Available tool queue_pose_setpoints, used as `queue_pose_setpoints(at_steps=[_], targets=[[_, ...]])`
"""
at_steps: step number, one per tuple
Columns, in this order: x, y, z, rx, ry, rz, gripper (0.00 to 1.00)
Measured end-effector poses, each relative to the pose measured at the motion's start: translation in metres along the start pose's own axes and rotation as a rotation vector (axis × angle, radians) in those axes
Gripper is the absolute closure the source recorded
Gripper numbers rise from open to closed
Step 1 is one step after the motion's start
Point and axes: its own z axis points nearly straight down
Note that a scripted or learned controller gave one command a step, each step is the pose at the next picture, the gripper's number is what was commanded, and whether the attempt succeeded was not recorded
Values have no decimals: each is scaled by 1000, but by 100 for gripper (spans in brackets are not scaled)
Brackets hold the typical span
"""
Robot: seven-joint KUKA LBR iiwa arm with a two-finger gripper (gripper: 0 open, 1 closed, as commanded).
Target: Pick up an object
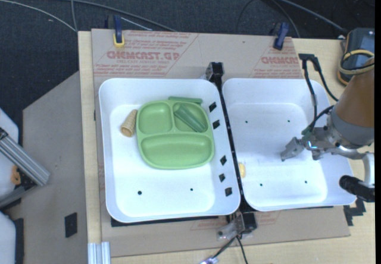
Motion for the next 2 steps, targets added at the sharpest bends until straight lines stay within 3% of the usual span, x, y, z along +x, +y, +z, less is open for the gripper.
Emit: queue_pose_setpoints(at_steps=[1,2], targets=[[1,0,48,-1,-1,0,0],[0,1,34,-7,-2,1,100]])
